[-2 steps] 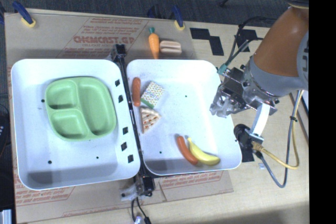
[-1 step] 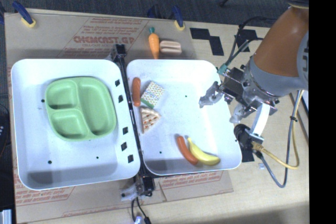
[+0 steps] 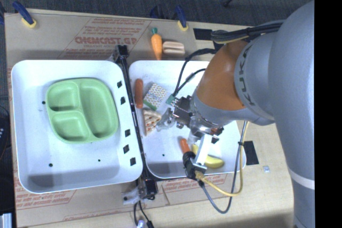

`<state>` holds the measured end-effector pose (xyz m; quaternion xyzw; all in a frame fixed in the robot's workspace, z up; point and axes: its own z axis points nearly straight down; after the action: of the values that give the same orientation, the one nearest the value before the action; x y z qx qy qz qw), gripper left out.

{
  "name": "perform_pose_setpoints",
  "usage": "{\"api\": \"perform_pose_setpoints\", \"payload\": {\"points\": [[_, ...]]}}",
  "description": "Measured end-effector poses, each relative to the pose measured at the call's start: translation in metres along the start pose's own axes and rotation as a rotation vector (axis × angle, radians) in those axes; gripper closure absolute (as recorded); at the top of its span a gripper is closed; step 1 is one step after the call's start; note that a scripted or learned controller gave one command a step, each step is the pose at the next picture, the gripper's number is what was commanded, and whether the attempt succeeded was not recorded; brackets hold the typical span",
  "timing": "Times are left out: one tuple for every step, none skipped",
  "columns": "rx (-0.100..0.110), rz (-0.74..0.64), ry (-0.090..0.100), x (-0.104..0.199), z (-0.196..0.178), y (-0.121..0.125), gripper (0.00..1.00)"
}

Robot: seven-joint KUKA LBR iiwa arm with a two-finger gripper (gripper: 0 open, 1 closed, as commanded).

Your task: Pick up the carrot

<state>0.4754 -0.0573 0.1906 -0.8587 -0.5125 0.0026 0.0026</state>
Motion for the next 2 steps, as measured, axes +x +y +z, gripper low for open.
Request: {"api": "perform_pose_setpoints", "payload": {"points": [[-0.004,-0.18,0.001,0.018,-0.001,0.049,0.0],[-0.001,0.026,0.001,-0.053,0.027,0.042,0.0]]}}
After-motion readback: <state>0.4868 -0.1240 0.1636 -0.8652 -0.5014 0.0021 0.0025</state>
